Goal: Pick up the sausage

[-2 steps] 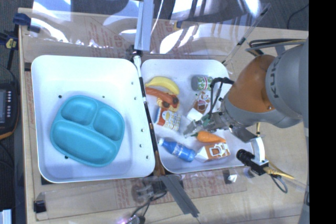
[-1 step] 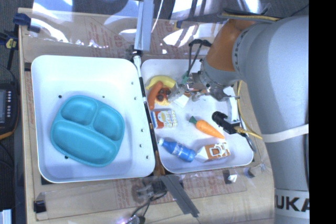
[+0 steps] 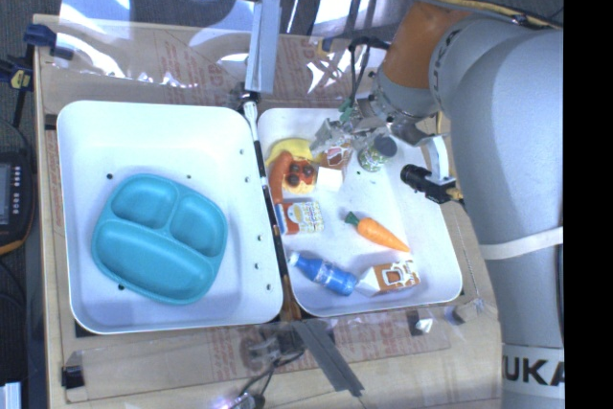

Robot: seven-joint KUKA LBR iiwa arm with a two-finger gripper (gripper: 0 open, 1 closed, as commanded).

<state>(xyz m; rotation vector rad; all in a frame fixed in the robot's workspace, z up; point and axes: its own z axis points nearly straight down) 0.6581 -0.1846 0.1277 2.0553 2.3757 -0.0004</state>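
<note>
Sausage (image 3: 287,175) lies left of the gripper (image 3: 347,135), apart.

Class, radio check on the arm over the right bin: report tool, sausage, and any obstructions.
Tool low at the right bin's far end, among the clutter. Sausage lies just left of it, not held. Yellow item and small carton crowd the sausage.
</note>
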